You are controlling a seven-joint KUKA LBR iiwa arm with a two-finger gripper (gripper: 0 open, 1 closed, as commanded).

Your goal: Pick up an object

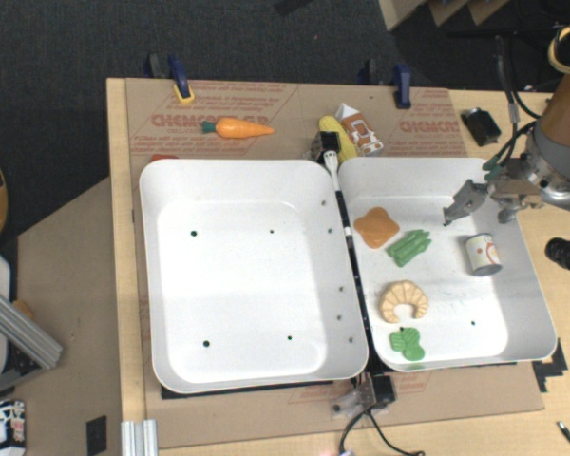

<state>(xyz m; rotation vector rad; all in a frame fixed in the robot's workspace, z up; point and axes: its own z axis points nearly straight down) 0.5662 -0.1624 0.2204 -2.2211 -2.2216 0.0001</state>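
Observation:
The right bin (pixel 513 340) holds an orange toast-like piece (pixel 376 226), a bunch of green beans (pixel 408 246), a small white can (pixel 482 254) lying on its side, a tan croissant (pixel 404 301) and a green broccoli piece (pixel 408 343). My gripper (pixel 483 209) hovers over the bin's upper right part, just above the white can and right of the toast piece. Its two fingers stand spread, open, with nothing between them.
The left bin (pixel 171 255) sits beside the right one. Behind the bins on the cardboard lie a toy carrot (pixel 237 128), a yellow banana (pixel 331 131) and a small brown-and-white box (pixel 361 133). Blue clamps (pixel 180 79) hold the far edge.

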